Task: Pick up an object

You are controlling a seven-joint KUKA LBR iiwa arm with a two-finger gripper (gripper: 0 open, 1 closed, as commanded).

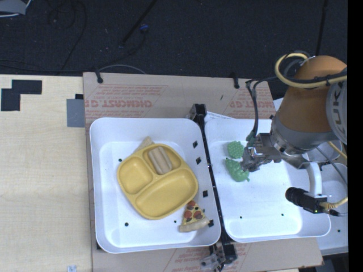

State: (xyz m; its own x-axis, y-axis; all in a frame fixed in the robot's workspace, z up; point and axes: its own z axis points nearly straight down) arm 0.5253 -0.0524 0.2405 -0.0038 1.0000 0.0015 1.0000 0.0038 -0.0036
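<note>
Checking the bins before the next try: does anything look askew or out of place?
Nothing looks spilled or damaged. The yellow divided plate sits turned at an angle in the left bin, and the toy pizza slice lies off the plate beside its lower edge.

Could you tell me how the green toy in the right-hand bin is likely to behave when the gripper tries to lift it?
The green toy looks bumpy and irregular, probably moulded plastic, so likely light and stiff rather than floppy. Its lumpy outline may give the gripper an uneven hold, so it could twist or slip. It lies low on the right bin floor, so it seems unlikely to roll.
</note>
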